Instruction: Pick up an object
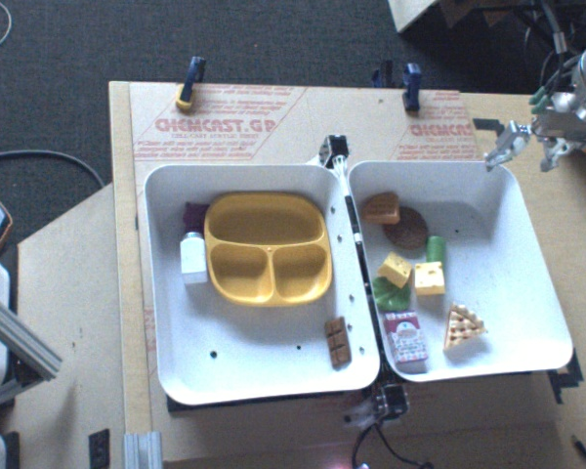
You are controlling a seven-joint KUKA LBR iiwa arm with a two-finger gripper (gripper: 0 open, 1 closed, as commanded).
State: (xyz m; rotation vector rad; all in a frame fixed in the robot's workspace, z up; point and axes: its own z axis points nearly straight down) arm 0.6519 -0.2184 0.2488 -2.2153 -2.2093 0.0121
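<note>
The hand (525, 151), fingers spread and holding nothing, hovers near the bench board (225, 123) printed "GIGHCAST.GP".

Left bin (166, 360): the yellow divided tray (269, 245) takes up the upper middle; a white bottle (193, 258) and a dark purple item (195, 213) sit wedged between the tray and the left wall.
Left bin, lower part: bare floor across the front, apart from a chocolate bar (337, 341) near the right wall.
Right bin (542, 291): things crowd the left half, namely a brown block (381, 207), a dark round cookie (406, 229), two cheese pieces (414, 273), green pieces (391, 293), a red carton (405, 340) and a pizza slice (462, 327).
Right bin, right half: bare floor along the right wall and upper right corner.
Shared wall: a black clamp (334, 149) at its top end.
Pincer (524, 152): above the right bin's upper right corner, over the table (127, 262).
</note>
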